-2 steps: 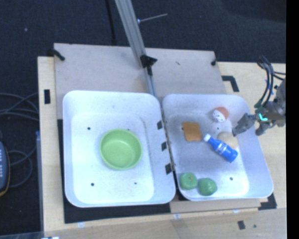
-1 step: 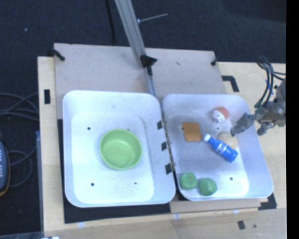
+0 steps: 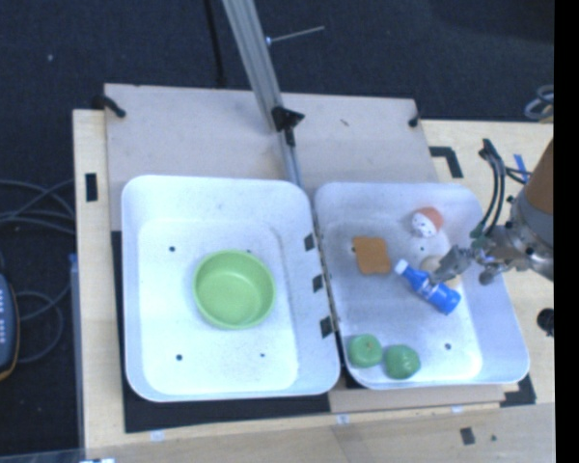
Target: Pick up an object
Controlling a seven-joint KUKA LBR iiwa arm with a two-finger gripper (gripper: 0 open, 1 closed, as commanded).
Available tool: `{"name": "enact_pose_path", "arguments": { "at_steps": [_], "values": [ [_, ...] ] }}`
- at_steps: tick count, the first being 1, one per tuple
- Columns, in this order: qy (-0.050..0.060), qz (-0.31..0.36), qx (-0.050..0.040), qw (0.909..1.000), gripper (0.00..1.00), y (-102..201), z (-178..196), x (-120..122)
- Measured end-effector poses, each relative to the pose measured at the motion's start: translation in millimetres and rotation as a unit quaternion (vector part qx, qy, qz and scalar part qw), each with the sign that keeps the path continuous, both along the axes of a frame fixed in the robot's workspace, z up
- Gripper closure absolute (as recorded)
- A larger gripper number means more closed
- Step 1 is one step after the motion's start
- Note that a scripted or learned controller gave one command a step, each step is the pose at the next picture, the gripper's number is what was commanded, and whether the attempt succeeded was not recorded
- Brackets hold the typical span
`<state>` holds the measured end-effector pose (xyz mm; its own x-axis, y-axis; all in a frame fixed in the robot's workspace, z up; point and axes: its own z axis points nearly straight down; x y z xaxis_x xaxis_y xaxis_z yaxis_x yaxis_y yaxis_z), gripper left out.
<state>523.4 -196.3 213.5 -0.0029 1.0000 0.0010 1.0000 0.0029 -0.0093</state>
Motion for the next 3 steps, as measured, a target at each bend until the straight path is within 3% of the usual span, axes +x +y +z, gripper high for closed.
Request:
{"name": "enact_pose_path", "arguments": {
  "at_steps": [2,3],
  "values": [
    [-0.003,0.000,-0.0010,1.0000,0.00,-5,-116,-3],
    [-0.002,0.001,-0.0009,1.0000,1.00,-4,-107,-1]
  ]
}}
